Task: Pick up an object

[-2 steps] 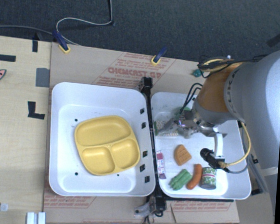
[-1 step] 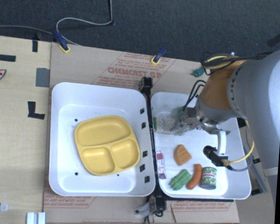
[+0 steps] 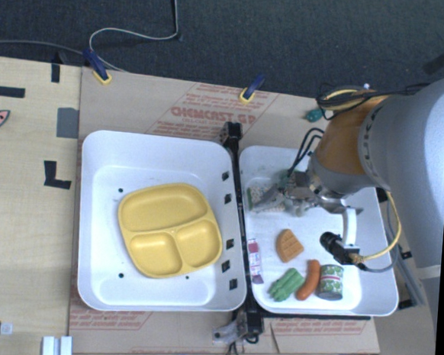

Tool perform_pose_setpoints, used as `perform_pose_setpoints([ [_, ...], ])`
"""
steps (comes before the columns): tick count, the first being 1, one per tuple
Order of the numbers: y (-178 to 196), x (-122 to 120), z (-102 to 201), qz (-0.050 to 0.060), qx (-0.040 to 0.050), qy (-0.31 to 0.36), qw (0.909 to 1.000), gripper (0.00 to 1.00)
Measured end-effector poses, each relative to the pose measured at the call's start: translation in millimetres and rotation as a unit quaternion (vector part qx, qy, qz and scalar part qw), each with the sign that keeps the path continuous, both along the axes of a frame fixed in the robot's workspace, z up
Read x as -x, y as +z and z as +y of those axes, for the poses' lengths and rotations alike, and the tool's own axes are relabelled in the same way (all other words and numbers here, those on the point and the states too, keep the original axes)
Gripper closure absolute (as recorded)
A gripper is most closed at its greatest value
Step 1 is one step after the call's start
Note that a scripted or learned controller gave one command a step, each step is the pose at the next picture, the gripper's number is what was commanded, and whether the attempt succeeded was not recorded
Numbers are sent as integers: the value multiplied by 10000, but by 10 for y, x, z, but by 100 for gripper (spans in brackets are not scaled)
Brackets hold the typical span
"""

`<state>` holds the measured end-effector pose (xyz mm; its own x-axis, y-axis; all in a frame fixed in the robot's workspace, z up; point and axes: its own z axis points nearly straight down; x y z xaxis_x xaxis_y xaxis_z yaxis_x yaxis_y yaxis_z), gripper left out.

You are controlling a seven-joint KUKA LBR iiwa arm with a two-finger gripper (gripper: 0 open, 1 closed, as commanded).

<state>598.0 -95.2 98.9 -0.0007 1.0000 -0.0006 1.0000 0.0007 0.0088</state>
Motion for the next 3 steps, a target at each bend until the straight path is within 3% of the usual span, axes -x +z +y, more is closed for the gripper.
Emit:
perform_pose_setpoints([
  [1,-126,135,9,19,8,3,10000,0],
  [2,-30,133,3,17,12,0,10000,100],
  [3,-32,134,3,18,12,1,10000,0],
])
